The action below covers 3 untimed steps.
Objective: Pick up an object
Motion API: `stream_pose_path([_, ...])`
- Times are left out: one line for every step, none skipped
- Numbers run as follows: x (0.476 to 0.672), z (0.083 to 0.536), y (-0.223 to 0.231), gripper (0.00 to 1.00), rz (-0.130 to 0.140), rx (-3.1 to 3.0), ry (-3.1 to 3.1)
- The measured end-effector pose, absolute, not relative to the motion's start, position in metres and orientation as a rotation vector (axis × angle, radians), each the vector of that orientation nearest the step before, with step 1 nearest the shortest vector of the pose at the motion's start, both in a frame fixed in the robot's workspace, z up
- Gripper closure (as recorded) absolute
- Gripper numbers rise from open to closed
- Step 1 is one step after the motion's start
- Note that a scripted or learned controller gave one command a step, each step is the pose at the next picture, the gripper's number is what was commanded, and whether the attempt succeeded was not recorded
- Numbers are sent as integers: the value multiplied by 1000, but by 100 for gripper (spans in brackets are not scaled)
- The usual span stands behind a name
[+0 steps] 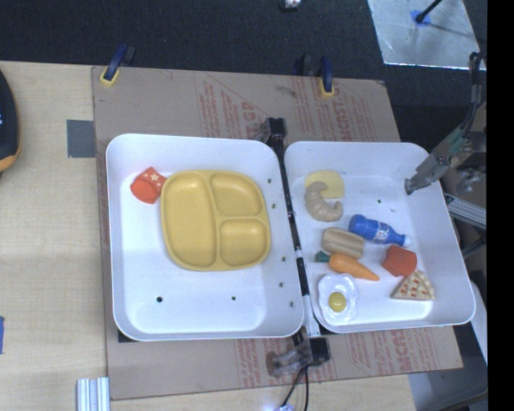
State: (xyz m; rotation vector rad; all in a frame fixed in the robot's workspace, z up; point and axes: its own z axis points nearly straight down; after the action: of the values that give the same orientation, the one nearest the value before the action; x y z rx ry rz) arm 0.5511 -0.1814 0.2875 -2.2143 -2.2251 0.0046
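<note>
end effector (414,184) over right bin's (385,168) far edge, blue bottle (376,229) nearby

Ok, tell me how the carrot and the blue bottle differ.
The carrot is orange and tapers to a point; the bottle is blue with a white cap end. The carrot lies lower in the right bin, just above the fried egg; the bottle lies above it, nearer the gripper. Both lie flat, slanting the same way.

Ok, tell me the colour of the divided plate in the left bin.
Yellow: the divided plate shows it in the camera view.
</note>
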Motion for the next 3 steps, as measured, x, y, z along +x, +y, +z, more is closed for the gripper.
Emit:
stream_pose_path([517,139,-136,0,4,-2212,-2222])
stream_pose_path([567,99,-148,0,1,-2214,-2232])
stream_pose_path([627,137,-111,0,1,-2216,-2226])
